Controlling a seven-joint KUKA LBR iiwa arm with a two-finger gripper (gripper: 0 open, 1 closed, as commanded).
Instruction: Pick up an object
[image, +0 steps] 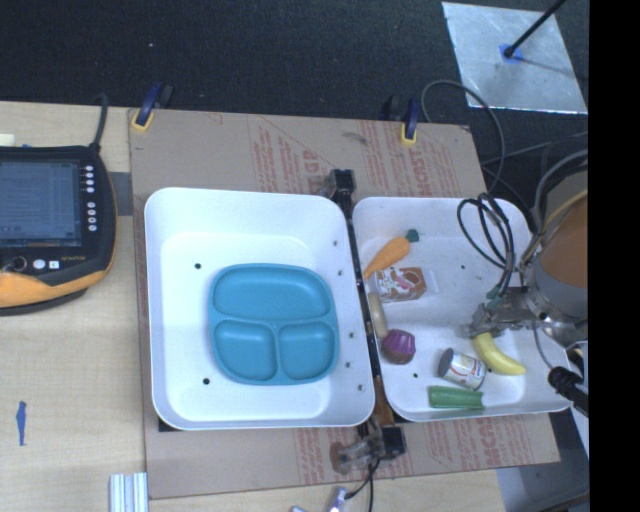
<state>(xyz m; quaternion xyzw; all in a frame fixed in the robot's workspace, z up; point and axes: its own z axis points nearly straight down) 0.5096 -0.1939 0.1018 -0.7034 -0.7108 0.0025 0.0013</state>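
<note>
Green veg: lowest thing in the right bin (520, 215), so closest to the camera. It's a green cucumber-looking piece (456, 398) lying flat along the front wall, long axis running left-right.
Banana: small yellow banana (498, 354), lying flat just above and right of the green piece. Long axis slants from upper left to lower right, the lower-right tip pointing at the bin's right corner. Plain yellow, gently curved, looks like a toy.
Claw: claw (497, 318) sits right at the banana's upper-left end, metal bits spread over it. Can't tell if it's touching or gripping, and how wide it is isn't readable from this angle.
Arm: grey arm (562, 255) comes in from the right edge, wrist low over the right bin's right side, black cables looping up above it.
Can: little silver can (464, 369) tipped on its side, just left of the banana.
Purple thing: round purple veg (398, 346) further left, near the divider.
Packet: brownish snack packet (402, 284) above that.
Carrot: orange carrot (387, 256) pointing up-right, green tip at top.
Left bin: left bin (180, 225) holds a blue divided plate (272, 322).
Counter: cardboard-covered counter (270, 150), with a pendant controller (50, 228) off to the left.
</note>
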